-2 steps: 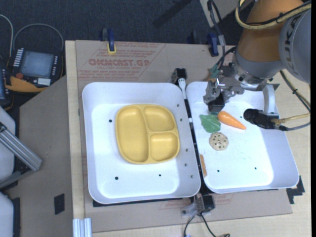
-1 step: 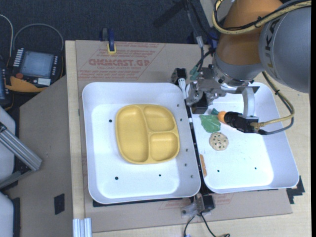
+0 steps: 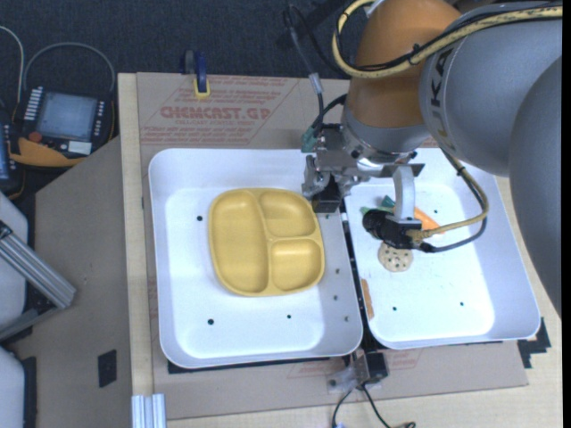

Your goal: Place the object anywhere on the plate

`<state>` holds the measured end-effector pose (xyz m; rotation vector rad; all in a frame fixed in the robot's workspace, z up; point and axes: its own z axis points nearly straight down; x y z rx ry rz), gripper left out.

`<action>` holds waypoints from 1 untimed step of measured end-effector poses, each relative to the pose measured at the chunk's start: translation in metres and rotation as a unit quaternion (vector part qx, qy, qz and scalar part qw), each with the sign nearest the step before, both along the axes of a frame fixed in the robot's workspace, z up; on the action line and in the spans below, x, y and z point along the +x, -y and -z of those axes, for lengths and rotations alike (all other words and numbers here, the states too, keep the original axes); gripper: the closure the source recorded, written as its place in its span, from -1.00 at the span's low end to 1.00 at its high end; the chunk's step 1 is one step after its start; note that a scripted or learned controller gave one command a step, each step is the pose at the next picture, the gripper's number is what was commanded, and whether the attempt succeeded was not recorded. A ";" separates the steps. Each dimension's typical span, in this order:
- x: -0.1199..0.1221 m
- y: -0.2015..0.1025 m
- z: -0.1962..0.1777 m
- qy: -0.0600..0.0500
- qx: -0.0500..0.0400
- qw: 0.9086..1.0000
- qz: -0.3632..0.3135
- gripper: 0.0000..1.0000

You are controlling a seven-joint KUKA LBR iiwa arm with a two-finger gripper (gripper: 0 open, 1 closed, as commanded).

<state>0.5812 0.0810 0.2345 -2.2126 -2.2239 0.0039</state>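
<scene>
Poised over the divide between two white bins [image 3: 178, 266] on the bench: gripper [image 3: 323, 185], grip state impossible to tell. Cookie [image 3: 394, 258] and orange piece [image 3: 423, 218] lying in right bin, yellow divided plate [image 3: 265, 241] waiting left. Likely risk: closing on nothing, or clipping a bin rim.

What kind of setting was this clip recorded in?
Likely a robotics lab bench: a grey arm reaches over two white bins, a handheld control pendant lies alongside, and cables run loose.
</scene>
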 end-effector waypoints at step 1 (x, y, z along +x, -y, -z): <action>0.001 0.003 -0.001 0.001 -0.001 1.000 0.002 -1.00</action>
